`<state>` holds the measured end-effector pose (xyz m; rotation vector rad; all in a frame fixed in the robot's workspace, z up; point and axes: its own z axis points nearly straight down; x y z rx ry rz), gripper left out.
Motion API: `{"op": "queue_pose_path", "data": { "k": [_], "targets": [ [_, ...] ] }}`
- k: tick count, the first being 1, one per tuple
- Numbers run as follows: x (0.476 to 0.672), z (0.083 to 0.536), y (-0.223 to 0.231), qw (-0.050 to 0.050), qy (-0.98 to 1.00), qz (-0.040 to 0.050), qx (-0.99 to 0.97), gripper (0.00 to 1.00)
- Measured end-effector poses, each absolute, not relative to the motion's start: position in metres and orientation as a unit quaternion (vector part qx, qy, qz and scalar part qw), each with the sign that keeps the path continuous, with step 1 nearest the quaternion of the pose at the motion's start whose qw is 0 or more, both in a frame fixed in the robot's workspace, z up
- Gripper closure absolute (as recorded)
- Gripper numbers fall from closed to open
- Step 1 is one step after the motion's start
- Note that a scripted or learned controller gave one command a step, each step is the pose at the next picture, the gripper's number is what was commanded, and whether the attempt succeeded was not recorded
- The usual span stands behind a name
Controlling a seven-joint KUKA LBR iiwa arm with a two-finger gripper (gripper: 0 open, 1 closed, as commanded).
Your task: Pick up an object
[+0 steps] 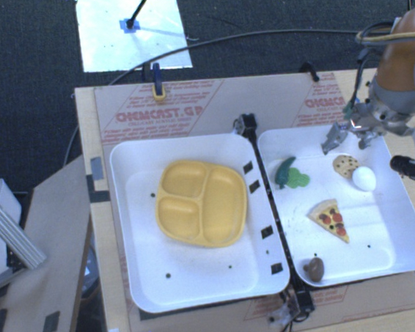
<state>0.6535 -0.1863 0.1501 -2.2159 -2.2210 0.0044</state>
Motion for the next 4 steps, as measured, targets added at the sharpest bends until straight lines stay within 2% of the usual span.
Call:
{"op": "queue_pose_path", "data": {
  "k": [1, 2, 3, 4],
  "targets": [
    [0.648, 0.091, -0.191, 0.000, -0.708, 0.0004, -0.706, 0.00],
    [0.651, 0.088, -0.191, -0.003, -0.709, -0.0011, -0.705, 0.00],
    [0.654, 0.101, -0.194, -0.010, -0.709, -0.0024, -0.705, 1.00],
    [0.654, 0.160, -0.186, -0.002, -0.709, -0.0016, -0.705, 1.00]
  ]
}}
